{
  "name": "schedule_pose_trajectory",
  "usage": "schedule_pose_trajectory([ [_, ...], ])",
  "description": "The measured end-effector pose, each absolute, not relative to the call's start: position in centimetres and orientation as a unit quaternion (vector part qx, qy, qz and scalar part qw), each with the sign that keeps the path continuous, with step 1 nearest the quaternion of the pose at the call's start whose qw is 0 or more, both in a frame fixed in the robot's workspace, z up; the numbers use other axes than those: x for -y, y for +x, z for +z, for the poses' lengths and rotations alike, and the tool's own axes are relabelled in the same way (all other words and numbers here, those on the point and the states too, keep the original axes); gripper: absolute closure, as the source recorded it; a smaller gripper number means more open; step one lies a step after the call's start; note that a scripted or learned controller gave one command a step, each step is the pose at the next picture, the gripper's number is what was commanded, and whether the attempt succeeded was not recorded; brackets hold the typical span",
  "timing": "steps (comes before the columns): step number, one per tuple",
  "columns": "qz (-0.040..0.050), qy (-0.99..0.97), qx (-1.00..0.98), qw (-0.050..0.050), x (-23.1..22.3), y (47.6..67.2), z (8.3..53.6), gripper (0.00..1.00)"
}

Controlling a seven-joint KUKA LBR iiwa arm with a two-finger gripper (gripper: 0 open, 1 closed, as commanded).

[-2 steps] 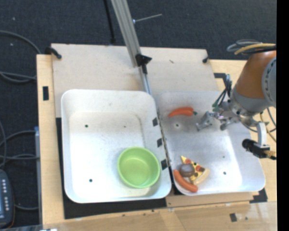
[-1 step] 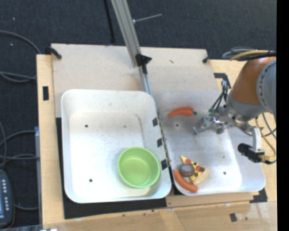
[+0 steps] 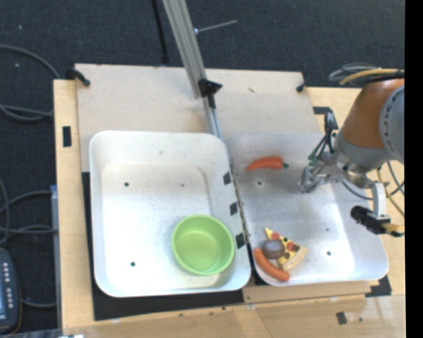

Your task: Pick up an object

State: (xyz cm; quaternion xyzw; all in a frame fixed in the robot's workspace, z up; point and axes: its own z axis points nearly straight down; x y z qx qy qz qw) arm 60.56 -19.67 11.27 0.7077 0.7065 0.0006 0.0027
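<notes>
— So, how far along is the pick?

— Hardly begun, by my reading. Going left to right: far to the gripper's left, in the left bin [image 3: 113,153], sits a green bowl [image 3: 203,243], upright and well apart from everything the arm could reach soon. Then, in the right bin [image 3: 338,259], an orange chili pepper [image 3: 266,164] lies just to the gripper's left, and nearer the camera and to its left sits a small cluster: a pizza slice toy [image 3: 290,252], a sausage [image 3: 271,266] and a dark round piece [image 3: 273,246], all touching or nearly so.

— And the gripper itself?

— The gripper [image 3: 309,182] hangs low over the right bin, beside the pepper but apart from it. Nothing sits between its tips, so nothing is lifted. Whether it is spread or closed I cannot tell; it is too small and dark against the wrist.

— Which thing looks like the target?

— Probably the pepper, being nearest. Its long axis runs roughly left to right across the bin, with the green stem end pointing toward the gripper and the orange tip pointing away, to the left.

— What remains?

— Everything: closing the gap, gripping across the pepper's narrow width, lifting.
</notes>
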Motion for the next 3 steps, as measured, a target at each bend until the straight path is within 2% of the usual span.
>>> schedule_pose_trajectory([
  [2, 0.0022, 0.705, -0.709, 0.003, 18.9, 61.1, 21.0, 1.00],
  [3, 0.0025, 0.705, -0.709, 0.004, 18.8, 61.5, 27.5, 1.00],
])
